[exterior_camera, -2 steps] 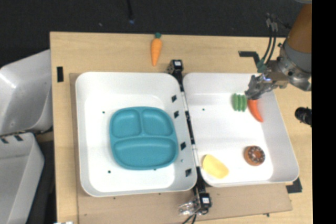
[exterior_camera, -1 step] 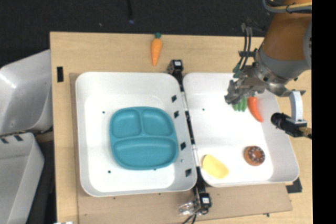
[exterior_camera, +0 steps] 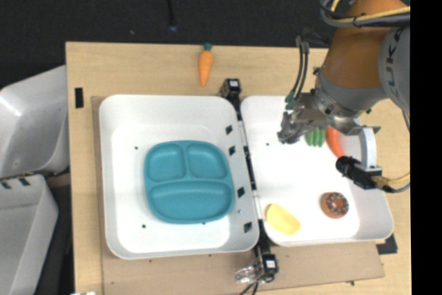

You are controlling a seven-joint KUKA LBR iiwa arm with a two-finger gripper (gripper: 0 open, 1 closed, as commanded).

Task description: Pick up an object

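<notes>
Jaws down low over the right bin (exterior_camera: 366, 228), in its far-left part, close to the divide between the two bins. Dark and bunched up from this angle; open or closed, cannot tell. Nothing seen gripped.

Above them, the arm (exterior_camera: 359, 45), grey and orange, reaching in from the right and covering the bin's far-right corner.

Just beside the jaws, on their right: a green piece (exterior_camera: 316, 137), lying on the bin floor, partly tucked under the wrist. Touching the jaws or only next to them, hard to say. Right next to the green one, further right, an orange-red piece (exterior_camera: 334, 142), also half hidden under the arm.

Nearer the camera, two more candidates in the same bin, well apart from the jaws. A yellow piece (exterior_camera: 282, 219) close to the near-left corner, flat on the floor. A brown round piece (exterior_camera: 334, 204) to its right, near the front wall, sitting on its own.

Over in the left bin (exterior_camera: 114, 148): a blue divided plate (exterior_camera: 188, 181), three compartments, lying about in the middle.

Outside both bins, on the bare counter (exterior_camera: 138, 69) at the far side, a toy carrot (exterior_camera: 205, 65), orange with a green top, tip pointing toward the bins, near the far-right corner of the left bin.

Small black clips (exterior_camera: 230, 87) along the divide between the bins.
</notes>
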